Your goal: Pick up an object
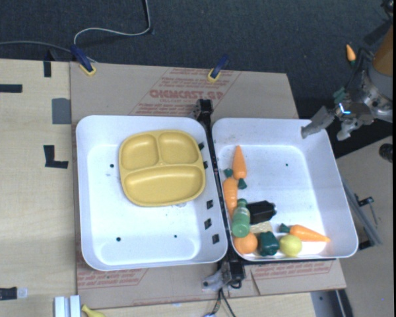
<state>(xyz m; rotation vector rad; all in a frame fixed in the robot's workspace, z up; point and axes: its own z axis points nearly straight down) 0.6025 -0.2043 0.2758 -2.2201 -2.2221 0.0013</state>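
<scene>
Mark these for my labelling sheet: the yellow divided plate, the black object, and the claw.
yellow divided plate (162, 167), camera view, centre ridge.
black object (262, 211), camera view, its middle.
claw (330, 125), camera view, between its fingertips.

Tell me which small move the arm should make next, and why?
Probably bring the pincer left and down over the right bin, toward the lone carrot. The pincer sits at the bin's far right corner with nothing between its fingers, and that carrot lies somewhat apart from the cluster.

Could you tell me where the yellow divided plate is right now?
The yellow divided plate lies in the left bin, toward its upper middle, across the divider from the carrots.
</scene>
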